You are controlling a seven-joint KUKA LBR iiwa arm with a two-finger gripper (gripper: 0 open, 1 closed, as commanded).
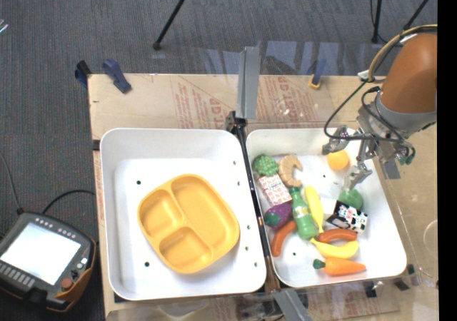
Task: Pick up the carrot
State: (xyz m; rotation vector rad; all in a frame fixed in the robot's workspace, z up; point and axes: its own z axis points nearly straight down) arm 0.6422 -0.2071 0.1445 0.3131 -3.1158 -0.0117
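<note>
The carrot [342, 266] lay on its side at the near edge of the right bin [389, 205], its green top pointing toward the divider between the bins, with a banana [333, 248] just behind it and a red chilli [338, 235] touching the banana's far side. The gripper [362, 170] hung over the far right part of that bin, well apart from the carrot, beside an orange fruit [338, 160] and just above a green toy [351, 199]. Whether its fingers were spread or closed could not be told, and nothing was seen between them. A green bottle [301, 216], a corn cob [313, 203] and a small cow-print carton [350, 217] lay mid-bin. The left bin [118, 148] held a yellow divided plate [188, 222].
</note>
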